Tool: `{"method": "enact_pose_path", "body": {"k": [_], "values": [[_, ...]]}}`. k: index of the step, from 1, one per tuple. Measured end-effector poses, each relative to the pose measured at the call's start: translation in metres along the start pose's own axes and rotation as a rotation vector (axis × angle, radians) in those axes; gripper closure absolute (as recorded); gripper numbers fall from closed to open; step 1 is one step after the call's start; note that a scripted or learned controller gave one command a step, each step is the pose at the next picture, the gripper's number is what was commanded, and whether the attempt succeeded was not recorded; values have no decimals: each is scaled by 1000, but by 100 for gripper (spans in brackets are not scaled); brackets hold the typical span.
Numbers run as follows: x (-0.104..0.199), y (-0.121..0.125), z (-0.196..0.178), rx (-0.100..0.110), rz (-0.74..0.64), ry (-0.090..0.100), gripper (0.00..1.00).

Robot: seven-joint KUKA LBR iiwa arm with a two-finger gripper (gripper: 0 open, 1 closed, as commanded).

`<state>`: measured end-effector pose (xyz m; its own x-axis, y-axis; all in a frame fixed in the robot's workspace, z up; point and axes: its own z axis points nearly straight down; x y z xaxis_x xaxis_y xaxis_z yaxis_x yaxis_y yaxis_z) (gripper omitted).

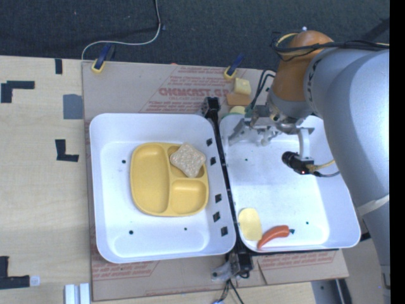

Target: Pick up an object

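Nearest the camera, the right bin (335,233) has a pale yellow piece (250,223) and an orange-red pepper (274,235) sitting just beside each other near its front edge, well apart from the arm. In the left bin (101,170) there's a yellow tray (152,182) with a tan cracker (188,159) resting on its upper right part. Farther back, the gripper (256,128) hangs low at the far left corner of the right bin, near a yellowish block (240,92) and a pale green bit (236,111) at the rim. Can't tell if it's released or clenched, and nothing is visibly caught in it. Looks like the reach-and-grasp step. Next it'd need to settle over one item, likely those back-corner pieces, and close squarely before lifting.
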<state>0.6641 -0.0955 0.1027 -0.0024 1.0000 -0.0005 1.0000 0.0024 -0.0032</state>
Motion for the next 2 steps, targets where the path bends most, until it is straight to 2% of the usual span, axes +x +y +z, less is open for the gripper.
{"method": "enact_pose_path", "body": {"k": [1, 2], "values": [[-16, 4, 20, -2, 2, -1, 0], [-2, 4, 18, 0, 1, -3, 0]]}}
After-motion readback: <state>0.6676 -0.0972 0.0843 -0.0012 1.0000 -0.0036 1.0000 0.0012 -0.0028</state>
